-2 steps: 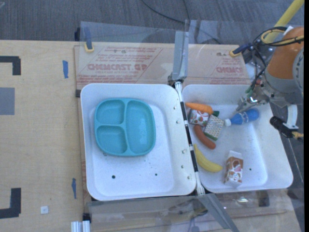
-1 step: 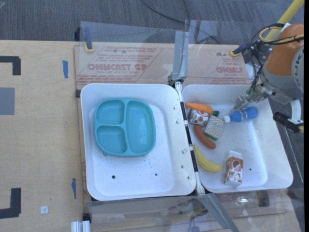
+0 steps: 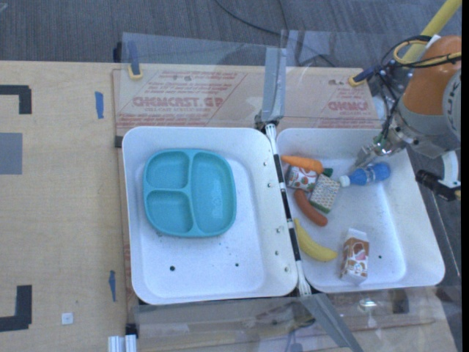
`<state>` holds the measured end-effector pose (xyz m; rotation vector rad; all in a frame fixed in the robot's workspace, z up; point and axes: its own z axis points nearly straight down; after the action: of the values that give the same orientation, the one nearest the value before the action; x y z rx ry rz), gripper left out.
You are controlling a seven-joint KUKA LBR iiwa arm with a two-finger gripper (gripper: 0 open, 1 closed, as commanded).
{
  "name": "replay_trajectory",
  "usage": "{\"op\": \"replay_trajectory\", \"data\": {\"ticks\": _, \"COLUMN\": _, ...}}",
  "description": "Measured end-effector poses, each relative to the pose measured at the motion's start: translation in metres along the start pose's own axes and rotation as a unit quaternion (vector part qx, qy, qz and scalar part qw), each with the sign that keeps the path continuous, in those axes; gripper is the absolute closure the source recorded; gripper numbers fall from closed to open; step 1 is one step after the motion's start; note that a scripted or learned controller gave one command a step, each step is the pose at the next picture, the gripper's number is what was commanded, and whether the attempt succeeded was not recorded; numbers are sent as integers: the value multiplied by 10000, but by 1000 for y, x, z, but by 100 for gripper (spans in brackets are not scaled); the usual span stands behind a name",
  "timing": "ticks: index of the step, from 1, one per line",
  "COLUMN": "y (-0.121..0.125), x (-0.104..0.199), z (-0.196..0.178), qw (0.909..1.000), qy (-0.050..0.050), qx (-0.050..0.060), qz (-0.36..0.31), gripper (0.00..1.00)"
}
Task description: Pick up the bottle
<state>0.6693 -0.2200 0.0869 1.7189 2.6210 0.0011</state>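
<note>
Two white bins sit side by side on the bench: the left bin [image 3: 139, 270] and the right bin [image 3: 418, 255]. One teal plate [image 3: 190, 193] with three compartments lies in the left bin, toward its far-left part. The right bin holds six things: one blue bottle [image 3: 368, 174] lying on its side with its white cap pointing left, one carrot [image 3: 302, 163] near the far wall, one small can [image 3: 297, 177] just below the carrot, one speckled square packet [image 3: 325, 192] beside the can, one sausage [image 3: 310, 207] under the packet, one banana [image 3: 315, 246] nearer the front, and one small carton [image 3: 355, 258] to the banana's right. One arm [image 3: 429, 101] reaches in from the right, its orange band above the wrist, tilted down toward the bottle. The gripper [image 3: 375, 152] hangs just above the bottle's far side; whether the claw is spread or closed cannot be told, and nothing is seen held in it.
</note>
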Motion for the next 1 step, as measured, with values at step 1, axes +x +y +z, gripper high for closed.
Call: {"op": "replay_trajectory", "data": {"ticks": 1, "y": -19, "x": 9, "z": 0, "qw": 9997, "qy": 21, "qx": 16, "qz": 230, "gripper": 0}}
